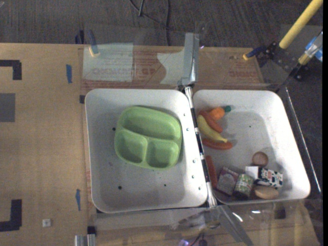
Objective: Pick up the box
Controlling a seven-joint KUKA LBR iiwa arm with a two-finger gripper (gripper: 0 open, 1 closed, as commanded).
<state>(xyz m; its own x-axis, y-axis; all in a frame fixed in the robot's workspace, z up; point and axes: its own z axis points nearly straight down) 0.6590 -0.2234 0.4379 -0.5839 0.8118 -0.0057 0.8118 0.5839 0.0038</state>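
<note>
The task looks unstarted: the box (pixel 269 177) lies among toy food at the right bin's (pixel 292 132) near edge, ungrasped, and the gripper's state I cannot tell.

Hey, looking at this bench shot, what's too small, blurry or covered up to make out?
- Box, camera view: its printing is too small and blurred to read.
- Dark packet: label too blurred to read.
- Round tan item: too small to identify.
- Yellow pole: cut off by the top edge.
</note>
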